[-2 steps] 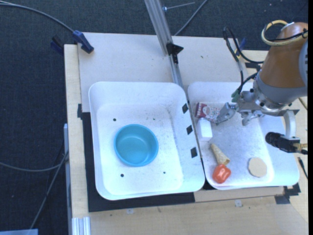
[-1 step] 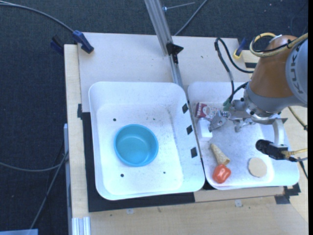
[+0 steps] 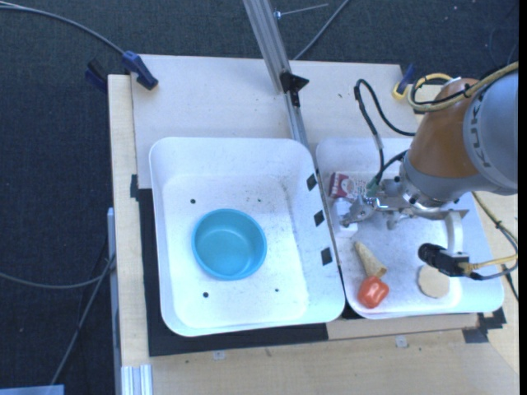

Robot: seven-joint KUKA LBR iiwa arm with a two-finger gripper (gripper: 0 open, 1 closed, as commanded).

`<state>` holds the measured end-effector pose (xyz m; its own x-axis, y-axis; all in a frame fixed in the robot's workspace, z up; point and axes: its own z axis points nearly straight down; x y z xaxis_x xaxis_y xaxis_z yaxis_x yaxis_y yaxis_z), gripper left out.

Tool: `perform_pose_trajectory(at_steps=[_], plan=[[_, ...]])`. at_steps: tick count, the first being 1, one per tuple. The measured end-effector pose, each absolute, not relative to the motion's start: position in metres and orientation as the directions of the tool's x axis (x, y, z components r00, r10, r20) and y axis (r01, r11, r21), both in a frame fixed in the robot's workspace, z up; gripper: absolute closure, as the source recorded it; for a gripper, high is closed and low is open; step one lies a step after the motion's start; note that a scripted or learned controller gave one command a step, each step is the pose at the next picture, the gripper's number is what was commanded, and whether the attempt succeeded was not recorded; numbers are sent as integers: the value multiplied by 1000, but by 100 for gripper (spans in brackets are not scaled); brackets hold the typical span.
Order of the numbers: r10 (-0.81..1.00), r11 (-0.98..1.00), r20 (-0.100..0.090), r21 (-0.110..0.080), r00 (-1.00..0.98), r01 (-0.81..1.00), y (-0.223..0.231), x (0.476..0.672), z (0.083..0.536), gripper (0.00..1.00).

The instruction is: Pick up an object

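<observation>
My gripper (image 3: 356,213) hangs low over the right bin (image 3: 486,303), near its left wall, with the grey and orange arm coming in from the right. Just to its upper left lies a small red and white packet (image 3: 339,185). Below the gripper an ice cream cone toy (image 3: 370,258) lies slanted on the bin floor. A red pepper toy (image 3: 373,291) sits right below the cone. A tan round biscuit (image 3: 432,283) rests toward the bin's front right. Nothing shows between the fingers.
The left bin (image 3: 177,167) holds a blue bowl (image 3: 230,243) left of its middle. A metal pole (image 3: 268,31) runs from the top of the view down to the wall between the bins. Cables loop over the bench behind the right bin.
</observation>
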<state>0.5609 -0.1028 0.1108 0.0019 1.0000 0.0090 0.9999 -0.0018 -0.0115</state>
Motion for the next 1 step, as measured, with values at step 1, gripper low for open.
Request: perform_pose_trajectory(at_steps=[1], plan=[[1000, 2, 14, -9, -2, 1000, -101, 564, 105, 0]])
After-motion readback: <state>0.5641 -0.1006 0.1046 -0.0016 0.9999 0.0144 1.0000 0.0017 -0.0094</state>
